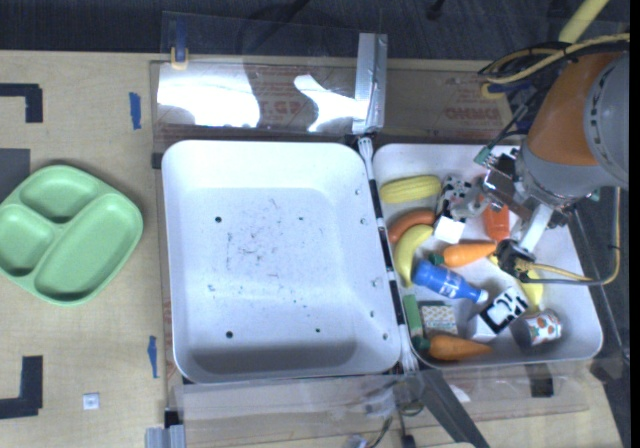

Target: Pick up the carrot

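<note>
An orange carrot [468,255] lies across the middle of the right bin [585,344], between a blue bottle [448,282] and a white block [449,230]. A second carrot-like orange piece [455,346] rests at that bin's near wall. My gripper [460,200] hangs over the back part of the right bin, a little behind the middle carrot and beside a yellow banana [410,189]. Nothing shows between its tips.
The right bin is crowded: an orange-red piece [497,221], a second banana [406,256], a black-and-white cube [503,308] and a small can [538,328]. The left bin [190,176] adjoins it. A green divided plate [68,232] sits at the bench's far left.
</note>
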Controlling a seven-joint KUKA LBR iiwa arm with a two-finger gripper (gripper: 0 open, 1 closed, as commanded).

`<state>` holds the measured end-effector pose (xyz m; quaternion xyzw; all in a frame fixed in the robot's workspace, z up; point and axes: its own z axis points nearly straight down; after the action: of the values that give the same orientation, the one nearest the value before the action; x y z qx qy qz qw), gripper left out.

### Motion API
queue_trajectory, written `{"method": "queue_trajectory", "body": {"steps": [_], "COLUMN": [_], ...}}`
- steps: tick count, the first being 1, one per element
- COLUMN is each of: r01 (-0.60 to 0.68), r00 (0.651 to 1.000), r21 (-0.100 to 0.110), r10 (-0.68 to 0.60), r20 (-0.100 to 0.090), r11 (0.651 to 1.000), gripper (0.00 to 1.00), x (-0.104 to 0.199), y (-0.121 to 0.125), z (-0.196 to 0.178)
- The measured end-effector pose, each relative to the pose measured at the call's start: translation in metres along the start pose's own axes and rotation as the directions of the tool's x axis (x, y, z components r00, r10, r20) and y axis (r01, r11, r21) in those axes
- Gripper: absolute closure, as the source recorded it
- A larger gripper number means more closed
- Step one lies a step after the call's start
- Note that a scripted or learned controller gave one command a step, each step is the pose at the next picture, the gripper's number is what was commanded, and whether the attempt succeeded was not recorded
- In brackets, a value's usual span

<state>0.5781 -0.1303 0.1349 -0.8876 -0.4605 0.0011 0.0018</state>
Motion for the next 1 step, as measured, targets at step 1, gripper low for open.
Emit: {"method": "queue_trajectory", "body": {"steps": [1], "r01": [0.253], "r00": [0.967], "r21": [0.0], "r10": [-0.253], "r20": [0.0], "r11": [0.967], "gripper": [0.0], "x": [-0.0237], "y": [-0.0506], "z": [0.0174]}}
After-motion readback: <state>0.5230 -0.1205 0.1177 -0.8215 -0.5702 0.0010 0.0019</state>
